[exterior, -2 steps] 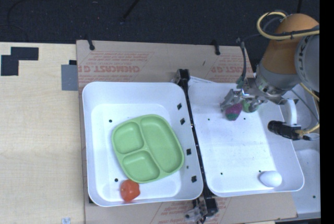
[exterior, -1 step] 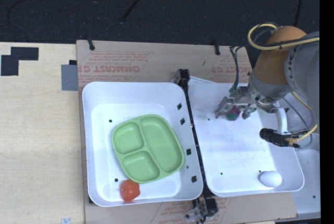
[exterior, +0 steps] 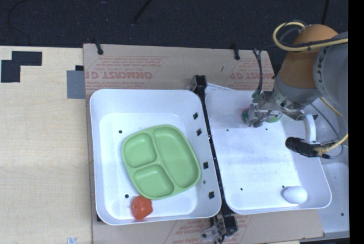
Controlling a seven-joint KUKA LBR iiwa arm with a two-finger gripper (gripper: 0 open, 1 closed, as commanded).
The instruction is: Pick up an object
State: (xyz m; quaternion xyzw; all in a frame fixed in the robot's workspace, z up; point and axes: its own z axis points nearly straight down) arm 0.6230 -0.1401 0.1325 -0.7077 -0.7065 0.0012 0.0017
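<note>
Two white bins side by side on the bench, left bin (exterior: 108, 123) holds a green divided plate (exterior: 161, 161) with three compartments, lying flat near the middle, and a small orange-red object (exterior: 141, 207) just beside the plate's near edge, by the bin's front wall. Right bin (exterior: 256, 186) has a white egg-shaped object (exterior: 294, 194) near its front right corner, well apart from the arm. Arm (exterior: 307, 66) comes in from the right, orange band above the wrist, gripper (exterior: 260, 115) low over the far part of the right bin, with a small green thing (exterior: 248, 116) right at the tips, too blurred to make out; can't tell if the jaws are clenched or released, or if that green thing sits between them
</note>
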